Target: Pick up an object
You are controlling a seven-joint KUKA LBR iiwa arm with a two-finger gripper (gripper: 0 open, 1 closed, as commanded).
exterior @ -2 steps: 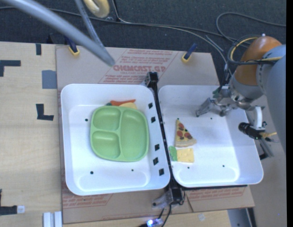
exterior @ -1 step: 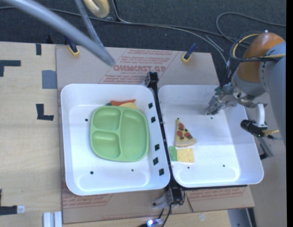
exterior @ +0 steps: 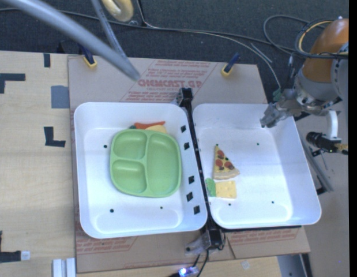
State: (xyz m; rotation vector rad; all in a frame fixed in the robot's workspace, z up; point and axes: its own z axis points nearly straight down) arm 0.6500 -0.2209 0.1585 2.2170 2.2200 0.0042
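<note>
The left bin (exterior: 86, 212) holds a green divided plate (exterior: 146, 162) lying flat in its middle; just past the plate's far edge an orange strip (exterior: 150, 124) and a pale yellow piece (exterior: 157, 129) peek out, mostly hidden behind the plate; the black divider (exterior: 191, 154) marks where the two bins meet.

In the right bin (exterior: 293, 206), close to its left wall, a toy pizza slice (exterior: 224, 162) lies with its point toward the far side and its crust toward the near side, so its long axis runs far to near; touching its near edge sits a yellow cheese square (exterior: 226, 189), with a small green piece (exterior: 210, 186) at that square's left.

The gripper (exterior: 269, 119) hangs over the bin's far right part, with nothing between its fingers; whether they are spread or closed I cannot tell.

The pizza slice is likely the handiest target; it lies left of and nearer than the gripper, well apart from it, so the arm must travel leftward and toward the near side, then descend.
</note>
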